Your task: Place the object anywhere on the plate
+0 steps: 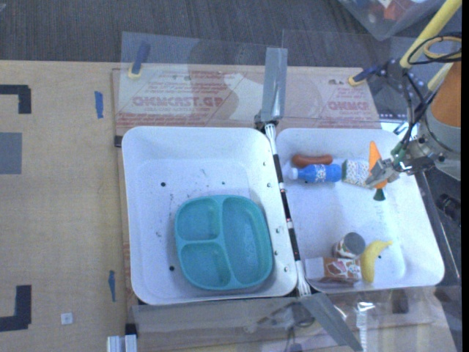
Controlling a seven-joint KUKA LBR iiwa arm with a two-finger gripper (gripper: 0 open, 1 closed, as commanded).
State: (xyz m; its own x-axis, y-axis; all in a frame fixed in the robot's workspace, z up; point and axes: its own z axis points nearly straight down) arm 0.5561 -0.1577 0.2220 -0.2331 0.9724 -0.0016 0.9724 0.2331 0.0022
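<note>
A teal plate (222, 243) with three compartments lies in the left bin (146, 160), toward its front. My gripper (384, 171) hangs over the right side of the right bin (410, 226), with the arm coming in from the right. Its fingers are shut on a slim orange carrot (374, 155) with a green tip, which stands nearly upright between them. The carrot is just right of a blue bottle (319, 173), far from the plate.
The right bin also holds a red-brown sausage (313, 160) behind the bottle, and at the front a yellow banana (374, 258), a small can (352, 242) and a brown packet (341, 269). A divider wall (282, 196) separates the bins.
</note>
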